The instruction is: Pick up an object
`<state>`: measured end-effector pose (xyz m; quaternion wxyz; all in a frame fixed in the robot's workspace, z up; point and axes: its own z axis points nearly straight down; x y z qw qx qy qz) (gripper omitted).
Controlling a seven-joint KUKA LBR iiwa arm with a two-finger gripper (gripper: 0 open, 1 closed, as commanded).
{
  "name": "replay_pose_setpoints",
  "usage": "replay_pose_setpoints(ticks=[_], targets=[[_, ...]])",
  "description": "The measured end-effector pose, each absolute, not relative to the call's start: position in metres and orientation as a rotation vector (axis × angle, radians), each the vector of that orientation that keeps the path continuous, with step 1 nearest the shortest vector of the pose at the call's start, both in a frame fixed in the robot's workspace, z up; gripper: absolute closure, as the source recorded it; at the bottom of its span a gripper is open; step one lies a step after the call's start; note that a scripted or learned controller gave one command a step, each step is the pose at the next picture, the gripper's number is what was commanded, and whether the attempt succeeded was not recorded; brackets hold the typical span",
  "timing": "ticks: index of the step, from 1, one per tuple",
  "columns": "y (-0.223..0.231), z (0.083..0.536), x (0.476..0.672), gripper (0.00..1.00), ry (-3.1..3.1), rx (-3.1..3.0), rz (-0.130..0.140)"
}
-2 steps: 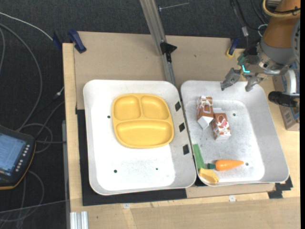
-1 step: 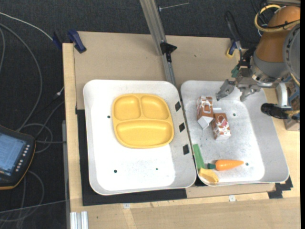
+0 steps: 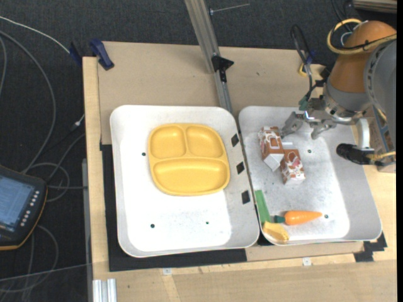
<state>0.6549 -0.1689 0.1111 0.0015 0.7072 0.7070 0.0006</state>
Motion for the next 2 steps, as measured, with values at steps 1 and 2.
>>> replay_pose_setpoints(ticks=[1, 2], targets=[[-0.168, 0.121, 0.656, 1.0, 2.22, 2.218, 0.003], [-0.162, 0.171, 0.651, 1.0, 2.219, 2.216, 0.006]])
